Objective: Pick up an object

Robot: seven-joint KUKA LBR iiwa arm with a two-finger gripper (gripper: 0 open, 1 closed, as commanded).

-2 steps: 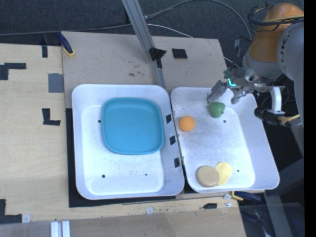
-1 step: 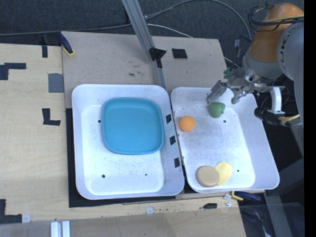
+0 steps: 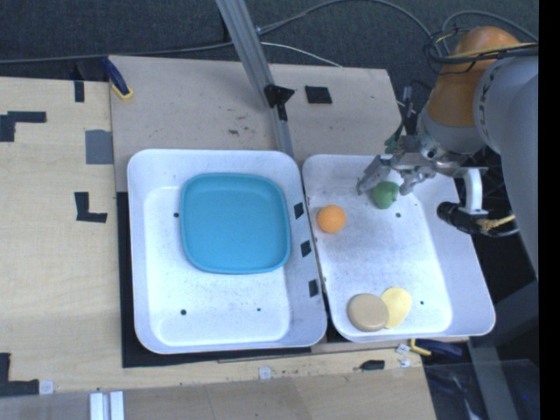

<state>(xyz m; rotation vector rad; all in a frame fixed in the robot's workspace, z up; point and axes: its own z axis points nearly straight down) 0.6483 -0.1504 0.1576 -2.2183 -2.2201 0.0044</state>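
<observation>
The green ball sits between the spread fingers of my tool, low in the right bin.

Bench bearing two white bins

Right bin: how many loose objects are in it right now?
4. A small green ball at the far end by the pincer; a small orange ball near the left wall; a round tan disc touching a pale yellow piece at the near end. The arm may hide more.
</observation>
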